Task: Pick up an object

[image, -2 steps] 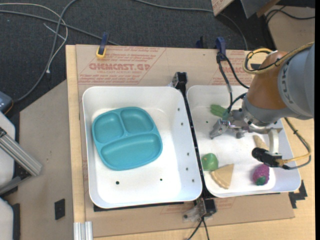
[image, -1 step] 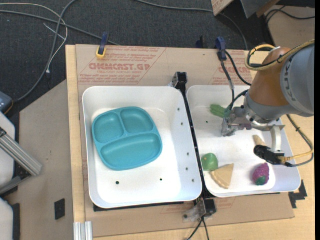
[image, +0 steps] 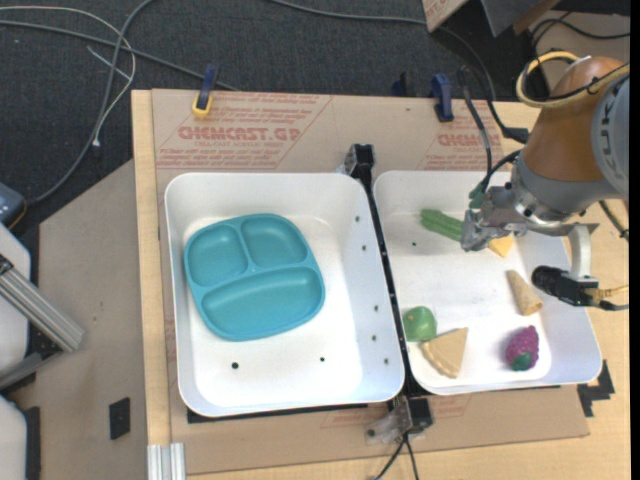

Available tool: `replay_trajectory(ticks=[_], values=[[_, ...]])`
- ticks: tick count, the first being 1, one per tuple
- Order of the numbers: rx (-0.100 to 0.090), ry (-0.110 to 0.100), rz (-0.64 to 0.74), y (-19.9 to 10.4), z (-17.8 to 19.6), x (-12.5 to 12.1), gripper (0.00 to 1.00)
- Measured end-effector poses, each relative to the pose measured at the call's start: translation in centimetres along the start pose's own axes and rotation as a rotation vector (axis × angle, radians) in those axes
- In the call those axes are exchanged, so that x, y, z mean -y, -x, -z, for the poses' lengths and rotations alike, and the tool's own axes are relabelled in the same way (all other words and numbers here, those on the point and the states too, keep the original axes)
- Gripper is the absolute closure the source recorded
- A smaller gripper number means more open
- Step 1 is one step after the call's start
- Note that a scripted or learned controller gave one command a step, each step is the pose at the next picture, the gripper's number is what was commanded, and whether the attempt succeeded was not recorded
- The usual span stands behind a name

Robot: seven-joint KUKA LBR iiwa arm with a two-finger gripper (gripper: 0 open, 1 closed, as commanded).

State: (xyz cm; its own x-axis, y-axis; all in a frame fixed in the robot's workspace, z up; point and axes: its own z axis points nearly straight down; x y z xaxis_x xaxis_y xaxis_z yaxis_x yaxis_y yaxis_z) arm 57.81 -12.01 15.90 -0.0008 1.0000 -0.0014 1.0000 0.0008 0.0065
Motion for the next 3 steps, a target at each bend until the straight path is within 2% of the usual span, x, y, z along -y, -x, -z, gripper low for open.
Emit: replay_trajectory(ticks=[1,2,3], values=[[0.000,0.001,0.000,0.5,6.3,-0.5,1.00],[0.000,-0.003,0.001,0.5,9.1,-0.7,1.00],[-0.003,-0.006,0.004,-4.1,7.7,-2.6,1.00]])
